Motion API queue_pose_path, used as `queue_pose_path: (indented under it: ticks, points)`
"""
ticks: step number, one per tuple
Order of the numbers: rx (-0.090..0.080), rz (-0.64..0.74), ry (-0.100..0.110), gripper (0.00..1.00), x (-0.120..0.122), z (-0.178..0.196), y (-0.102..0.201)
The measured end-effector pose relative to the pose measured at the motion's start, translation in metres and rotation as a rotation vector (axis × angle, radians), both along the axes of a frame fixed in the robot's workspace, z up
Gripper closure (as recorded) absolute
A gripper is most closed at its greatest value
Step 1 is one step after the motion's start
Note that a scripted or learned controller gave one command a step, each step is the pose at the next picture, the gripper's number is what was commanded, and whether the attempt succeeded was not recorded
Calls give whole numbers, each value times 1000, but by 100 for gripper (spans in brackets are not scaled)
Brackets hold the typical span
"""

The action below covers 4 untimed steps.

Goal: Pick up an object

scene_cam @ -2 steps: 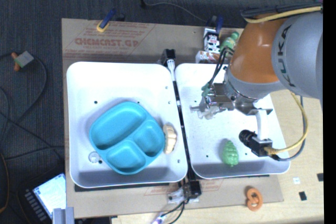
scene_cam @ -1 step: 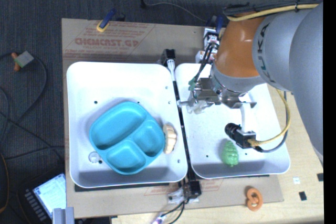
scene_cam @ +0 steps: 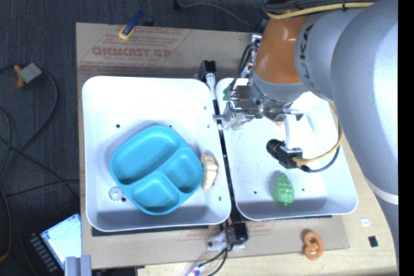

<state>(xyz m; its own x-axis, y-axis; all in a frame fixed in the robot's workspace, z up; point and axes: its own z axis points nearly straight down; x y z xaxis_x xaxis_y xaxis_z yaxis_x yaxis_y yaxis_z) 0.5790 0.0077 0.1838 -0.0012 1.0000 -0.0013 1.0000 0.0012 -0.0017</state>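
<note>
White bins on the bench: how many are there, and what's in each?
2. The left bin holds a blue divided tray; the right bin holds a green object. The arm may hide more.

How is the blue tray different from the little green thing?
The blue tray is much bigger than the green thing. The tray is smooth with three compartments; the green thing is a bumpy lump. The tray lies in the left bin, with a tan object touching its right edge; the green thing lies in the right bin, by its near wall, with nothing touching it. Both lie flat, away from the gripper.
</note>
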Motion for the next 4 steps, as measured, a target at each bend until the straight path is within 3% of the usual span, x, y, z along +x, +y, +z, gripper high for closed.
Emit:
queue_pose_path:
  ticks: [1,3,4]
  points:
    - [1,-1,1,100,-83,45,10]
    - [0,-1,1,100,-96,32,76]
    - [0,-3,0,100,-96,10,-5]
